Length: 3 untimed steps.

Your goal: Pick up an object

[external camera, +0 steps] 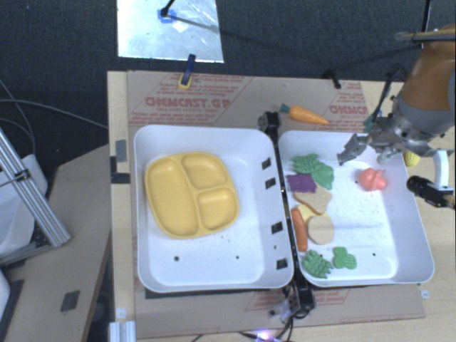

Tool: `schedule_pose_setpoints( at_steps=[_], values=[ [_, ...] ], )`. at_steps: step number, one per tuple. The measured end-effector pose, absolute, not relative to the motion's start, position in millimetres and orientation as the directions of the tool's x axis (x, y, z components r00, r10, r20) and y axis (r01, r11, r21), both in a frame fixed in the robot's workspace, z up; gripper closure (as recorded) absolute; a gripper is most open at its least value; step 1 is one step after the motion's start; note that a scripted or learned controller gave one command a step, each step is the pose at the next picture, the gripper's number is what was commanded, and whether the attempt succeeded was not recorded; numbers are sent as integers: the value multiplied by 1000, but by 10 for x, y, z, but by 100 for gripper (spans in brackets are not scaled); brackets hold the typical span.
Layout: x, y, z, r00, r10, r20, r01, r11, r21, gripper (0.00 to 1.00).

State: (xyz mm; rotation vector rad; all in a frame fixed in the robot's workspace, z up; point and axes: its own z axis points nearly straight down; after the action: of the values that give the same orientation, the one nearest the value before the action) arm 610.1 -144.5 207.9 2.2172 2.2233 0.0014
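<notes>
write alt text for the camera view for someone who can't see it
A grey robot arm's gripper hovers over the right white bin, next to a pink toy, holding nothing visible. That bin also holds toy foods along its left side, including green leafy pieces and a purple piece. The left white bin holds a yellow divided tray; a toy carrot lies outside the bins.

Silver foil sheet (169,18) on dark carpet, blue-yellow clamp (187,72) on printed cardboard (214,102), aluminium frame (28,194) at left
</notes>
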Motion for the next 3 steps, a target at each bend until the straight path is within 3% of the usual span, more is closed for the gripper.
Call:
schedule_pose_setpoints(
  at_steps=[1, 2, 3],
  values=[
    [5665, -1520, 819, 3, 1000, 3, 1000, -3, 0, 0],
    [6248, -993, 873, -10, 1000, 0, 1000, 10, 10, 0],
    [6435, -149, 1430, 0, 1000, -1, 1000, 0, 1, 0]
  ],
)
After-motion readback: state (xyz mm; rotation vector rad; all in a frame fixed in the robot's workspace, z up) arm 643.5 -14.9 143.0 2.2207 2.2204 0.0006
